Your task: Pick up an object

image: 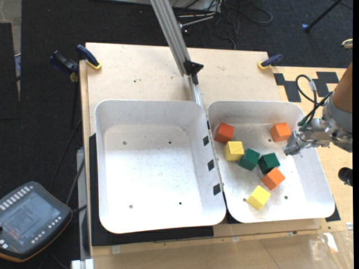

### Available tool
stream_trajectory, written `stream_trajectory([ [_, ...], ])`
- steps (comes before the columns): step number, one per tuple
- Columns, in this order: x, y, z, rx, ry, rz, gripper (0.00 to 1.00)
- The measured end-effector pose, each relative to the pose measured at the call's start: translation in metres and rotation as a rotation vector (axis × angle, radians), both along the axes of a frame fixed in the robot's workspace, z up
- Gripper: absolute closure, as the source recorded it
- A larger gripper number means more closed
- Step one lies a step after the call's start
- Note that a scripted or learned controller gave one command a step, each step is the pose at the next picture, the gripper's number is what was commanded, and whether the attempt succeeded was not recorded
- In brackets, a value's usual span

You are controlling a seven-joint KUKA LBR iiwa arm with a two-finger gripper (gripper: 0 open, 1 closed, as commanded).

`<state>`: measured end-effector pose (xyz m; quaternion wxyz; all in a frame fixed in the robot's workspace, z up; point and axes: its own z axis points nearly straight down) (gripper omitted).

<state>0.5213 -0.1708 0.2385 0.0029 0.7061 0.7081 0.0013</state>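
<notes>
Seven blocks wait in the right bin

Seven blocks sit loose in your right bin, so any of them can serve as the object. Your gripper hangs low at the right side of this bin, just beside the orange block and near the dark green block. I judge the orange one is the target, because it stands a little apart from the others. Whether the jaws are apart or together, I cannot tell; nothing shows between them. The left bin stands beside it on a pale, speckled board, held by clamps at the far corners. Cables lie on the dark floor behind, and a pendant rests at the left.
</notes>
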Motion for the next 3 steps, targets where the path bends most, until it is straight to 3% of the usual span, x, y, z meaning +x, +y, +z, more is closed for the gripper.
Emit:
stream_trajectory([
  [1, 0.0, 0.0, -0.011, 0.001, 0.007, -0.001, 1.0],
  [3, 0.007, 0.111, -0.008, 0.005, 0.007, 0.006, 1.0],
])
